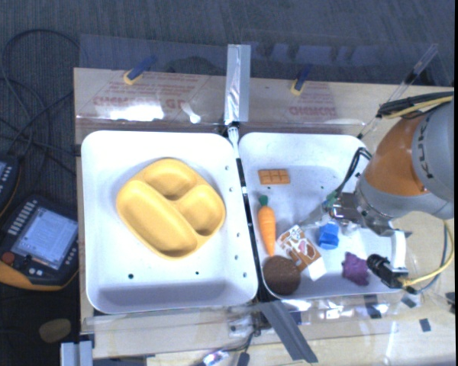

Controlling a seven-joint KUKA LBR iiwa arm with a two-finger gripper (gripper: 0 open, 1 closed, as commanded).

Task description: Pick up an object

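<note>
The right bin (305, 147) holds several small objects. An orange waffle-like square (274, 177) lies near its back left. A toy carrot (266, 227) lies along the left wall. A small printed carton (301, 248) rests beside a brown ball (281, 274) at the front. A blue block (328, 236) sits near the middle and a purple piece (355, 268) is at the front right. My gripper (333, 208) hangs low over the bin's middle right, just above the blue block; I see nothing held in it.
The left bin (107, 273) carries a large yellow lumpy shape (170, 206) in its middle. The grey and orange arm (412, 166) covers the right bin's right wall. Cables and a teach pendant (30, 239) lie on the floor to the left.
</note>
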